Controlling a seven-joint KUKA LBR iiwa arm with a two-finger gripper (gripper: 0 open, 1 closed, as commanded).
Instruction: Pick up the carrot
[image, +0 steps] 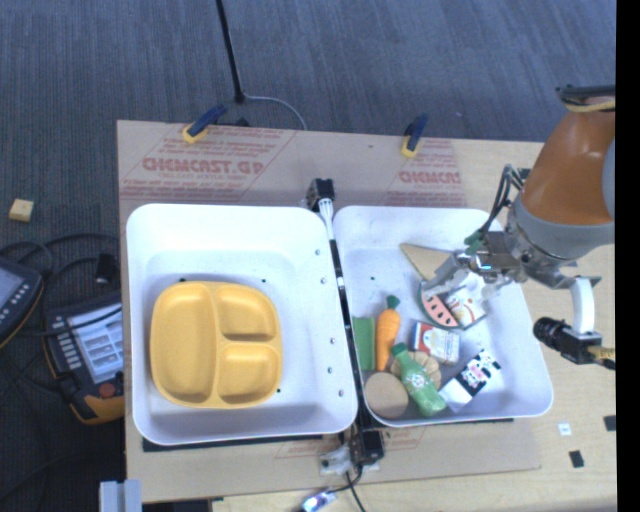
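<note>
1. The carrot (388, 328) lies in the right bin (520, 400), near the bin's left wall, green top pointing away from the camera and orange tip toward it, so its long axis runs roughly front to back.
2. The claw (468, 262) hangs over the upper middle of the same bin, above a watermelon slice (440, 304); whether it is apart or together cannot be made out from this angle.
3. The carrot sits down and to the left of the claw in the view, with the watermelon slice between them.
4. Judgement: the arm must travel leftward and toward the camera, then close across the carrot's narrow width.
5. A yellow tray (214, 342) rests in the left bin (170, 225).
</note>
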